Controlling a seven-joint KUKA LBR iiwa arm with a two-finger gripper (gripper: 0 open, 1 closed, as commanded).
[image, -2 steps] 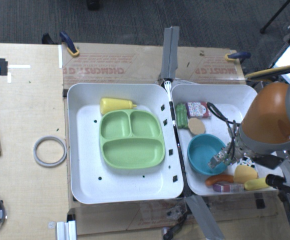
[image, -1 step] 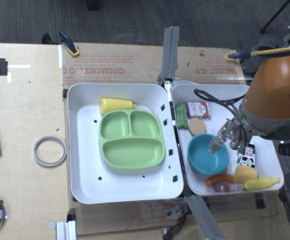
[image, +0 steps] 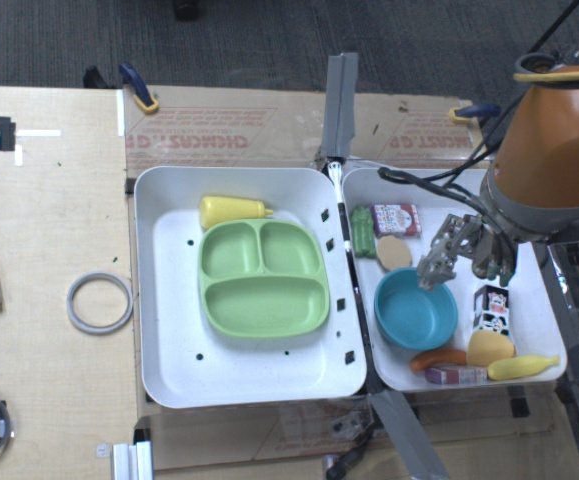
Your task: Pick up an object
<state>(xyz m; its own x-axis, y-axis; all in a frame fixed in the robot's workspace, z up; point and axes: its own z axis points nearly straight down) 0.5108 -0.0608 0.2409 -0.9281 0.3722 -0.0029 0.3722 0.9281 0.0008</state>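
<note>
Blue bowl (image: 416,310) sits in the lower middle of the right bin (image: 554,298), and the gripper (image: 439,268) hangs at its upper right rim, so the nearest thing to take lies just down and left of the jaws in the frame. They look parted a little with nothing between them, though the blur leaves their width unsure. Along the bin's lower edge lie a banana (image: 522,367), a yellow lump (image: 491,347) and an orange carrot-like piece (image: 437,359). Further up are a tan round piece (image: 393,253), a green block (image: 363,234) and a pink packet (image: 396,218). My judgement: a short drop onto the bowl's rim is the likeliest grasp.
</note>
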